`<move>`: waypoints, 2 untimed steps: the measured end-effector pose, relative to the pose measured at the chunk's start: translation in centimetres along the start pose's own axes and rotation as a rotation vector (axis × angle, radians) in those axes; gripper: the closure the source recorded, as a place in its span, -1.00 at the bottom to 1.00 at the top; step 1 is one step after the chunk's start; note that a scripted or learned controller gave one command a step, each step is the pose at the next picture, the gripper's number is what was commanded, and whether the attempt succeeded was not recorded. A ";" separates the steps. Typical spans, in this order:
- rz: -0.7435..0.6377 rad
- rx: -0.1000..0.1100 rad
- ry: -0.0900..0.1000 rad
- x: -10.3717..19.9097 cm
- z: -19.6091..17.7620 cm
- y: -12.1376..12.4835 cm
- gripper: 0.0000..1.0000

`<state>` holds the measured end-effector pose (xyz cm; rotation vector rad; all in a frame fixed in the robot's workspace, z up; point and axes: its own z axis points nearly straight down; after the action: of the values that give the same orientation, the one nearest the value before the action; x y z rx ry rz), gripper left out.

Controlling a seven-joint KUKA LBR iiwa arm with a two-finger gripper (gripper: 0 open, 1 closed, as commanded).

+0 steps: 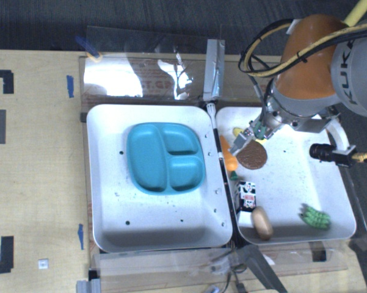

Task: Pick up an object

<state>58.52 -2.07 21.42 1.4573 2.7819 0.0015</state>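
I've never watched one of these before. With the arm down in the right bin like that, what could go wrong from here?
Two guesses. The tool sits by the brown disc, close to the bin's left wall; it might bump that wall or nudge the orange piece instead of gripping. Also, the disc looks flat, so it may slip away. The cow-patterned carton nearby could get knocked.

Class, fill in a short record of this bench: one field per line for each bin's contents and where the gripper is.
left bin: blue divided tray
right bin: brown disc, orange piece, black-and-white carton, tan oval item, green item
gripper: above the right bin's upper left part, beside the brown disc
jaws: state unclear
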 end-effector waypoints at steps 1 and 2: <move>-0.139 -0.002 -0.002 -1.7 2.8 3.7 1.00; 0.316 -0.002 -0.001 1.0 2.6 7.3 1.00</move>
<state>63.93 2.90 18.87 1.8759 2.5166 0.0036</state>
